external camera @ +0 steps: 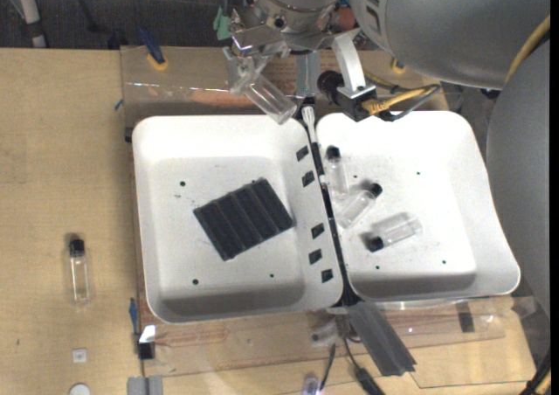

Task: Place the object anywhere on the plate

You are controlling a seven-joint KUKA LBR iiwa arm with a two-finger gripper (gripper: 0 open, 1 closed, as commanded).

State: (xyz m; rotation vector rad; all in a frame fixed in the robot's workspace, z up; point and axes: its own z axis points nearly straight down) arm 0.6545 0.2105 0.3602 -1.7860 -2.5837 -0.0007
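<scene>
The arm reaches in from the right, its tool (pixel 262 87) raised above the far edge of the left bin (pixel 157 148), gripping a clear vial (pixel 272 103) (tilted). The black ridged plate (pixel 243 218) lies below.

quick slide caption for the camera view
Gripper hovers above the bins' far edge; dark ridged plate left, clear vials right.

Overhead slanted view onto both bins (pixel 218 135)

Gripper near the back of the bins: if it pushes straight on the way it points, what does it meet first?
Probably the back rim of the left bin; the gripper slants down toward it, though depth is hard to judge.
</scene>
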